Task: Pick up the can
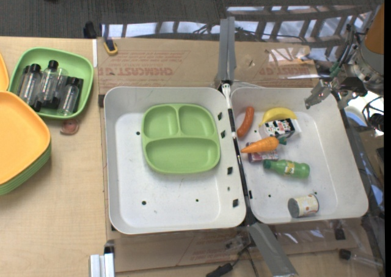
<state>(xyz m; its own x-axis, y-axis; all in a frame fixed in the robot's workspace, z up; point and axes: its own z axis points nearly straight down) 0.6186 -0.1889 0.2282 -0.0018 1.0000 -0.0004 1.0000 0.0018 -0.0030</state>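
Can (pixel 303 205) lying on its side in right bin (pixel 348 166), near the front edge, grey end facing left. Well apart from everything else in that bin.

Pincer (pixel 318 93) at the right bin's far right corner, over the rim, well away from can. Fingers too small and cluttered to read: cannot tell if apart or together. Nothing seen between them.

Arm (pixel 374 43) coming in from the right, orange band at the frame edge.

Rest of right bin, far half: sausage (pixel 245 121) tilted near the left wall; banana (pixel 278 114) toward the far wall; printed box (pixel 280 128) just in front of banana, touching it; carrot (pixel 261 145) lying across, tip pointing left; pink item (pixel 261 156) just under carrot, partly hidden, type unclear; green bottle (pixel 287 168) on its side, cap to the left, between carrot and can.

Left bin (pixel 122 196): green divided plate (pixel 181 137), flat, in the far half, roughly centred.

Surface (pixel 61 221) left of the bins: green tray (pixel 51 83) with small dark-capped bottles (pixel 47 88) at the far edge; stack of orange plates (pixel 19 141) at the left edge, overlapping the tray's near corner.
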